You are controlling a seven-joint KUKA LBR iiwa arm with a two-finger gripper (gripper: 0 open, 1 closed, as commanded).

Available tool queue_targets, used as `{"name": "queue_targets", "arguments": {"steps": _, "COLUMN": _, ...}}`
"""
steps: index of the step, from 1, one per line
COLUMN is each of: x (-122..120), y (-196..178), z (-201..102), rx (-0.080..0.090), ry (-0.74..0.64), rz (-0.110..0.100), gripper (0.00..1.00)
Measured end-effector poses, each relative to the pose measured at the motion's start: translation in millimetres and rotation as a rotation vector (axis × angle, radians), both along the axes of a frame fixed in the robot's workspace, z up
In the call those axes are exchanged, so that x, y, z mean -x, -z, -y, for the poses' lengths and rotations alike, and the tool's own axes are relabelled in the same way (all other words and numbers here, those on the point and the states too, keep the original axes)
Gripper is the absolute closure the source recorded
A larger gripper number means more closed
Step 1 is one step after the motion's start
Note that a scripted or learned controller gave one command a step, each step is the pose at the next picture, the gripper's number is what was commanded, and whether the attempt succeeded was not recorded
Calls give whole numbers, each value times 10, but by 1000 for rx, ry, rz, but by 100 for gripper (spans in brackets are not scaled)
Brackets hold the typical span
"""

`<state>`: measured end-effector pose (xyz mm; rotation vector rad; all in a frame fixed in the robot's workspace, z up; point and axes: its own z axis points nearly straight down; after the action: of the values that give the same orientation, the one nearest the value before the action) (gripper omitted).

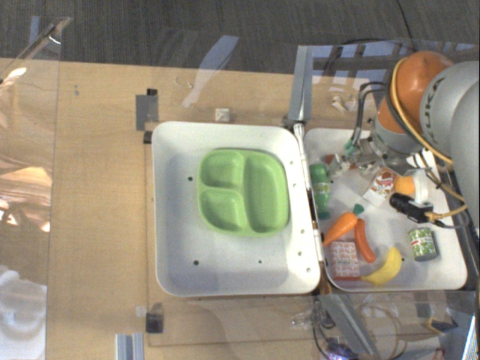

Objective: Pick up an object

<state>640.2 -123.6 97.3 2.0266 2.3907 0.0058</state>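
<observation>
Taking the green divided plate (244, 192) as my landmark, it lies in the middle of the left bin (174, 261), with bare white floor all round it and the widest open strip toward the near wall. Right of the plate, past the rims where the two bins meet, a green bottle (320, 186) lies along the right bin's (450, 280) left wall. Farther right and nearer the front lie a toy carrot (341, 228), a red-patterned packet (345, 256), a red pepper (364, 240) and a banana (385, 268), crowded together. A small green can (422, 243) stands near that bin's right wall. My arm comes in over the far right corner, well right of the plate, wrist bent down, and my gripper (358, 154) hangs low over the bin's back part. Cables and fittings blur my jaws, so I cannot tell how they stand.
</observation>
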Motion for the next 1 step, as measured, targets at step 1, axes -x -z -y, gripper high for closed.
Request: {"name": "queue_targets", "arguments": {"steps": 1, "x": -240, "y": 42, "z": -40, "rx": 9, "ry": -69, "rz": -28, "gripper": 0}}
